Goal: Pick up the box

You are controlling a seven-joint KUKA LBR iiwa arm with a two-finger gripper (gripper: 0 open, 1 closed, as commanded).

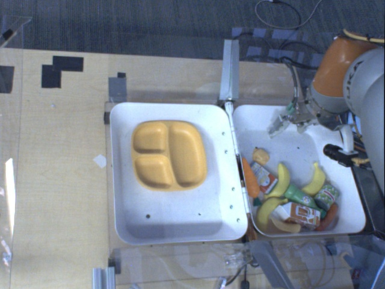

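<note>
Bench (60, 179): pale wood is seen at far left, marked with black tape squares near the top edge.
Left bin (174, 224): a shallow white tray is shown holding a yellow plate (169, 155) with three compartments, set toward the upper middle.
Right bin (264, 125): play food is heaped along its lower half. An orange carrot (251, 178) is laid against the left wall. Two bananas (278, 188) are curved over a green bottle (301, 195).
Box (302, 214): a small orange and white carton is seen lying flat near the bin's front edge, wedged between the bananas, the bottle and a green can (328, 195).
Gripper (292, 120): it is held above the bin's bare upper part, well apart from the box. Its fingers are spread open, and nothing is gripped.
Arm (361, 77): grey with an orange band, it is seen reaching in from the right.
</note>
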